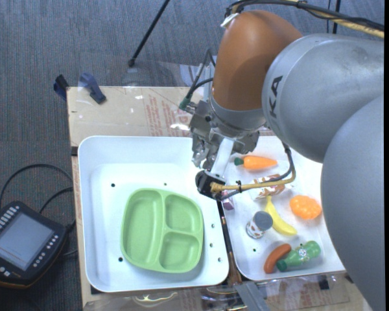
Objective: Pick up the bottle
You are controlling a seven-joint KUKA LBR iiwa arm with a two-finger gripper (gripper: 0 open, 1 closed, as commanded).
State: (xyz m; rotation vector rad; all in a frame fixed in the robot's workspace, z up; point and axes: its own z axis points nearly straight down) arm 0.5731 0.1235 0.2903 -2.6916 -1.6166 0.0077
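The KUKA arm's gripper (204,155) hangs over the far right corner of the left bin (94,173), close to the wall it shares with the right bin (334,254). The slant of the view makes it impossible to tell whether the gripper is spread or closed, and nothing can be seen held in it.

In the left bin below it, a green divided plate (162,230) lies flat toward the near side. Across the shared wall, the right bin holds a carrot (259,162) at the far end, just beside the gripper. An orange fruit (305,207) sits toward the right, a yellow banana (280,220) lies near the middle, and a small grey-topped can (259,224) touches the banana's left side.

The bottle (299,254), green with a pale label, lies on its side at the near end of the right bin, well apart from the gripper. A red-orange sausage-shaped toy (276,257) lies against its left side.

Both bins rest on a table (129,112) covered in brown board. A handheld control pendant (19,238) sits on the grey carpet at left.
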